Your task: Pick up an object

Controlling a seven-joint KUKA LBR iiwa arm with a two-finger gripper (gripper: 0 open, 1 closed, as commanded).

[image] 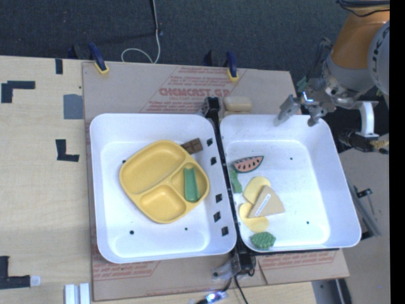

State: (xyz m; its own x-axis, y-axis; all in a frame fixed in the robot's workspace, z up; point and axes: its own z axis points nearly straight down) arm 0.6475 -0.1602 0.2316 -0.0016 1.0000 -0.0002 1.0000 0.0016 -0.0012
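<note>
**Approach stage: nothing lifted yet**

Over the far right corner of the right bin (345,233) we find the gripper (296,114), its jaws spread apart with nothing between them. It hangs near the bin's upper rim, well apart from every toy below.

We count the candidates. Near the middle of the right bin lies a watermelon slice (247,164), and below it a cluster: a yellow cheese wedge (267,203) resting on some flat yellow pieces (253,190), with a small green leafy piece (262,239) near the front rim. A thin green strip (235,181) lies beside the divider (we cannot tell what it is from this slant). In the left bin (104,233) sits a yellow sectioned plate (152,173), holding a green cylinder-like toy (190,183) in one of its compartments; a small brown block (193,146) touches the plate's far edge. A tan block (237,104) lies on the cardboard (183,90) covering the counter, behind the bins.

We judge the step in hand to be the approach: no target is reached. The next move calls for travel inward over the right bin, then a descent with the jaws straddling one toy. The watermelon slice, lying alone, looks the cleanest choice; the cheese cluster risks a crowded, slipping grasp.
</note>
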